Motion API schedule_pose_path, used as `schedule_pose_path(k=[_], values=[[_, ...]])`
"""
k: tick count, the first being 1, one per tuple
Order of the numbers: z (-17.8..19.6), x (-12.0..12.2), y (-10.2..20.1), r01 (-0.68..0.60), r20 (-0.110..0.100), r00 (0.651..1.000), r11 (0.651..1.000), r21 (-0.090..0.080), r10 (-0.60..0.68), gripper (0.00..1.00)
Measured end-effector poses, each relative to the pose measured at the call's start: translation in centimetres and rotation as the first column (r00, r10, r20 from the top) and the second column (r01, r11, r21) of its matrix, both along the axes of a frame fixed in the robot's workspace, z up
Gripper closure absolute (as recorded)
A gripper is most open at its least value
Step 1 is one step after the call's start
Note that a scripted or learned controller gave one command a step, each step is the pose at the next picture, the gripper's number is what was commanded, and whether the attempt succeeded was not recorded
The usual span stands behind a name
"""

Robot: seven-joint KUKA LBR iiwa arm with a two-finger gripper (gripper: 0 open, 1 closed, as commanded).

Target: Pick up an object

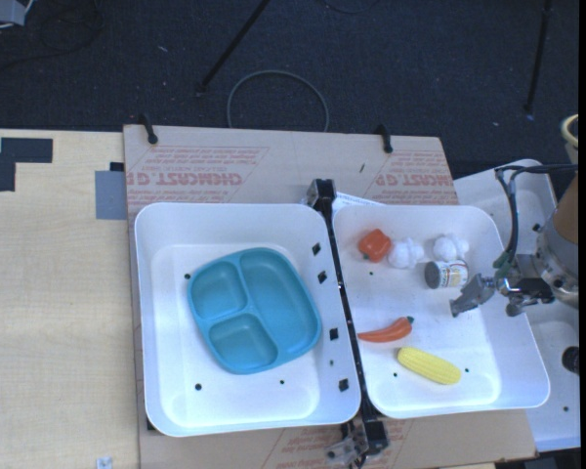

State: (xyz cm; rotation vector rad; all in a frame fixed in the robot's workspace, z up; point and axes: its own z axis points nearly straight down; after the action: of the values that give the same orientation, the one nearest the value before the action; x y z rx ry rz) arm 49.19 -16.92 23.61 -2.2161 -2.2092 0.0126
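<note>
The right bin (513, 379) holds several small items: an orange-red piece (374, 244), two white lumps (404, 253) (449, 247), a small grey-and-yellow can (445, 275) on its side, a red chili pepper (385, 332) and a yellow corn cob (429, 365). My gripper (491, 299) hangs over the bin's right side, just right of the can. It is open, with nothing between its fingers.
The left bin (161, 262) carries a blue divided plate (254, 308). A black divider (337, 301) runs between the two bins. Cardboard lies under both bins, and cables trail beside the arm at the right.
</note>
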Motion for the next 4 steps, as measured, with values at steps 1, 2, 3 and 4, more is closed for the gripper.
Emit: schedule_pose_path(k=[1,2,3,4], values=[[0.6,0.2,0.0,-0.003,0.013,1.0,1.0,-0.003,0.003,0.0],[-5.7,0.3,-0.2,-0.003,0.007,1.0,1.0,0.0,0.003,0.0],[-11.3,-0.4,0.8,-0.003,0.006,1.0,1.0,0.001,0.003,0.0],[-15.0,-0.4,0.9,-0.002,0.012,1.0,1.0,-0.002,0.002,0.0]])
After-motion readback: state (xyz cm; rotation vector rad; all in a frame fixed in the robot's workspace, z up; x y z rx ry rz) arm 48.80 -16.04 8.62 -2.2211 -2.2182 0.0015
